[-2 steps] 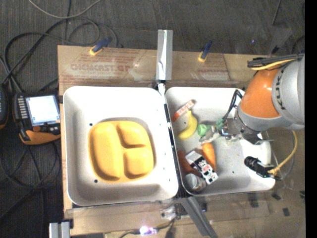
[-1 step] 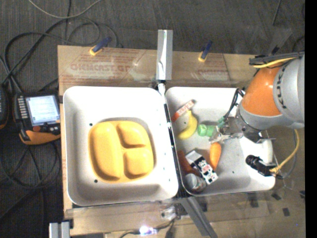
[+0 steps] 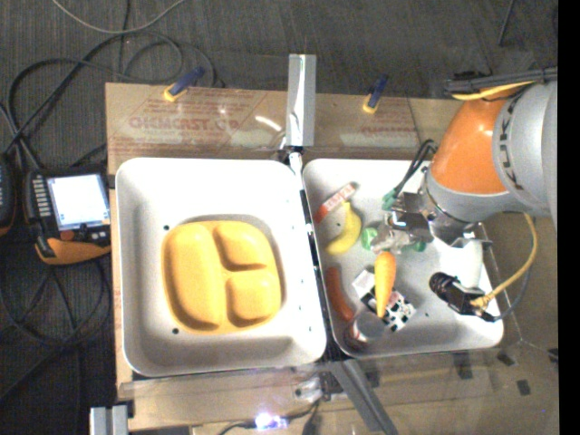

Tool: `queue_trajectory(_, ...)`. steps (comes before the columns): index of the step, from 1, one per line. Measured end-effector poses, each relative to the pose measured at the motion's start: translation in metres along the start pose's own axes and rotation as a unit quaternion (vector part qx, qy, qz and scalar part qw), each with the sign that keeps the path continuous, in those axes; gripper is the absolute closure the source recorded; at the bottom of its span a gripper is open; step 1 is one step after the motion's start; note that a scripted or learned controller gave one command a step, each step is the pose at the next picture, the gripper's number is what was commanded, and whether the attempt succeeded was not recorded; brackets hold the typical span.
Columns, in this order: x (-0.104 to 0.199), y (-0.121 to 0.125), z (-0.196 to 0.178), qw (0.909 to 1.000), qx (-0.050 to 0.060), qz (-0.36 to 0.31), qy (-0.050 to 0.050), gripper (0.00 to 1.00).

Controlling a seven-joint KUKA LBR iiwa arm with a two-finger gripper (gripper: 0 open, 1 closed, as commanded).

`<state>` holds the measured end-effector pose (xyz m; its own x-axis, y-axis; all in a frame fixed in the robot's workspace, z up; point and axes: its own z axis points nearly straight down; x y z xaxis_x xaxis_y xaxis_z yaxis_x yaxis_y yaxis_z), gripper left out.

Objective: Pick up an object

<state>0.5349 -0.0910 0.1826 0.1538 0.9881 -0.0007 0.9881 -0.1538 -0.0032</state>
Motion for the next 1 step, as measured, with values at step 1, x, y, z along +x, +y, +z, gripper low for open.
queue_trajectory(1, 0.0096, -0.0213, 0.0007, 0.9926, 0.001, 0.121, 0.001, 1.00)
